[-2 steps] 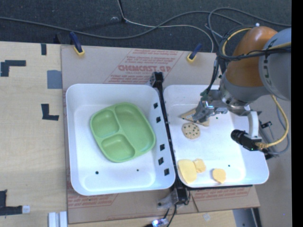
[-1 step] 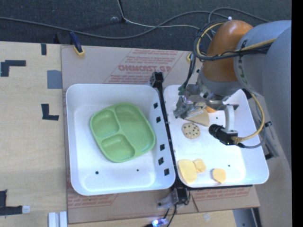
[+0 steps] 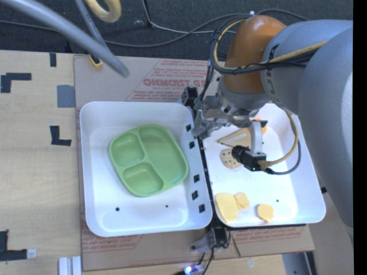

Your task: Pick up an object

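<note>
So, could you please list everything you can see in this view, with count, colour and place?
Shallow plastic bins: two, white, side by side on the bench.
Divided plastic tray: one, light green, three compartments, in the left bin.
Flat yellow pieces: three, near the right bin's front edge.
Round tan cracker: one, holed, mid right bin.
Tan wedge: one, behind the cracker.
Cardboard sheet: one, brown, under the bins.
Arm: grey, orange band, over the right bin.

Bulky grey arm (image 3: 321,67), orange wrist band (image 3: 252,50), looping yellow-black cables (image 3: 292,148)
</note>
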